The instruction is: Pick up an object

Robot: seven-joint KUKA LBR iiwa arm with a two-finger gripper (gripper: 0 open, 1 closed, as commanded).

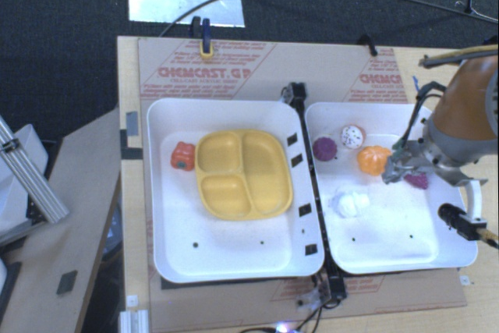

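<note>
In the right bin (390,242) lie a purple ball (324,147), a white speckled ball (352,136), an orange fruit-like piece (373,159), a white lumpy object (351,203) and a small purple piece (419,181). My gripper (396,168) hangs low over this bin, just right of the orange piece and beside the small purple piece. I see nothing clearly held in it. The grey and orange arm (466,117) covers the bin's far right corner.
The left bin (234,249) holds a yellow divided plate (242,173) and a small red-orange object (182,156) to its left. A black divider with clips (308,183) runs between the bins. A dark fitting (460,221) sits at the right bin's right rim.
</note>
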